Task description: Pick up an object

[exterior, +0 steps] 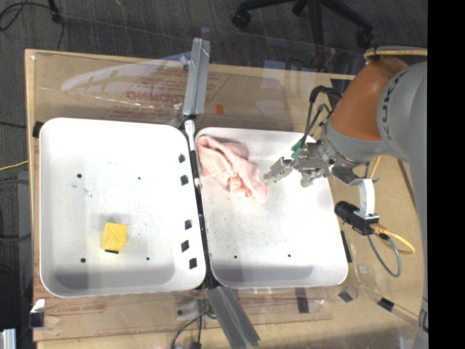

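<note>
Gripper (290, 173) hangs open over the right bin (320, 267) beside a pink cloth (231, 166) (crumpled).

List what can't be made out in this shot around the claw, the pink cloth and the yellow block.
- Claw, camera view: too small and dark to tell how it is set or whether it touches the pink cloth.
- Pink cloth: its folds hide whatever lies under it in the right bin.
- Yellow block, left bin: too small to identify.
- Arm: cut off by the right edge.

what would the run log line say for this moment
gripper: over right bin, open, holding nothing | pink cloth: right bin, just left of gripper | yellow block: left bin
</note>
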`<state>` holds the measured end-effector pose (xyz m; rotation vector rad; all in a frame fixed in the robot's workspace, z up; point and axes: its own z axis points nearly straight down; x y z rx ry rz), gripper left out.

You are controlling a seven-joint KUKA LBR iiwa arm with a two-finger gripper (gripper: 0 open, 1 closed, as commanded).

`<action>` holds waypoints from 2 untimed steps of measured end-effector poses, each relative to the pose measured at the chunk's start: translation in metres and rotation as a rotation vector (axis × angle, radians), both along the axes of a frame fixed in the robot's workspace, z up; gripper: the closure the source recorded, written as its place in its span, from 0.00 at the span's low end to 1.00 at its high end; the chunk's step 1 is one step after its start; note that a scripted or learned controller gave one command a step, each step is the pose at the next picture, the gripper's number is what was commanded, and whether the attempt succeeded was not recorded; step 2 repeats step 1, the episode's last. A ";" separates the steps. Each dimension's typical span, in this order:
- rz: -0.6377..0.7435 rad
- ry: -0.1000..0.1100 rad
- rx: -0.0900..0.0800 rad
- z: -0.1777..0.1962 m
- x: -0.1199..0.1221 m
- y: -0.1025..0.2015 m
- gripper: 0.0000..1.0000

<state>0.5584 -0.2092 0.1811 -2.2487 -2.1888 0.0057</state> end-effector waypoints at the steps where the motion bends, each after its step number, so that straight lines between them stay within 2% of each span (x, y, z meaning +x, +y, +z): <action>1: 0.358 -0.002 0.003 -0.088 0.040 0.015 0.00; 2: 0.358 -0.002 0.003 -0.088 0.040 0.015 0.00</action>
